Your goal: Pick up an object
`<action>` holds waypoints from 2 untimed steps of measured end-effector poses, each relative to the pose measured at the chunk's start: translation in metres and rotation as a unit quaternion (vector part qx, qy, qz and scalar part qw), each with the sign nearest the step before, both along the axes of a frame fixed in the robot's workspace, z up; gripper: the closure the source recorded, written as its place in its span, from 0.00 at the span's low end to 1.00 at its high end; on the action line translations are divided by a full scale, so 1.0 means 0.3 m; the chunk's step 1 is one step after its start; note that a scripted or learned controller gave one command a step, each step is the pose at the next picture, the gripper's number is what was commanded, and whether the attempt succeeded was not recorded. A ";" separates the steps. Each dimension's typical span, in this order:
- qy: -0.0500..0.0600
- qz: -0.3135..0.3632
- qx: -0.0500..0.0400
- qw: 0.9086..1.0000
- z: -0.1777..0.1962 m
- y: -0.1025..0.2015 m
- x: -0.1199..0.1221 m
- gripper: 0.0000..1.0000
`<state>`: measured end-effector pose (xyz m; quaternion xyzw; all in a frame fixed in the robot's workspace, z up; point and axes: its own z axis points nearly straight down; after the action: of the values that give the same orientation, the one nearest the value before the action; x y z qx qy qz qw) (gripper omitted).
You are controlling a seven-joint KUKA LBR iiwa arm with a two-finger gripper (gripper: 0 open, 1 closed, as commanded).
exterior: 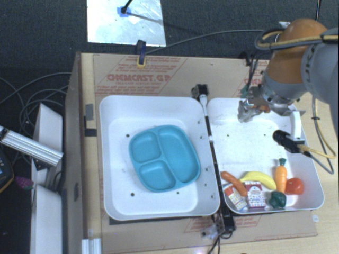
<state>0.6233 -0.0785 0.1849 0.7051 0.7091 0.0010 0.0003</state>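
A huddle of toy food sits at the lower right of the frame, packed into the near corner of the right bin point(249, 147): a sausage point(233, 180), a banana point(259, 179), a carrot point(280, 178), a tomato point(295, 186), a small carton point(256, 197) and a green piece point(276, 199), most of them touching a neighbour. Any of them would serve as the pick. They look like light, stiff, smooth-skinned plastic, likely to skid out of a poor pinch. The banana seems the best bet, since its upper side faces bare floor. A hold across its middle, on the narrow width, should work, while the tomato's round shape would probably roll away. To the left, at mid-frame, a blue plate point(164, 157) lies alone in the left bin point(119, 120). Farther up, the gripper point(248, 111) hangs over the top part of the right bin, well apart from the toys. From this angle I cannot tell whether it is open or shut, and no object shows in it. The arm point(296, 52) reaches in from the upper right. Beyond the bins lies printed cardboard point(143, 73), then a foil sheet point(124, 15) at the top left.
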 end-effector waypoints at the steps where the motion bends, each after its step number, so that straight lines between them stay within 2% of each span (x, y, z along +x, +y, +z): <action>1: 0.001 -0.001 0.000 1.000 -0.002 0.211 -0.071 1.00; 2: -0.001 0.000 0.000 1.000 0.197 0.261 -0.144 1.00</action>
<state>0.5801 -0.0002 0.2441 0.7054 0.7089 0.0012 0.0009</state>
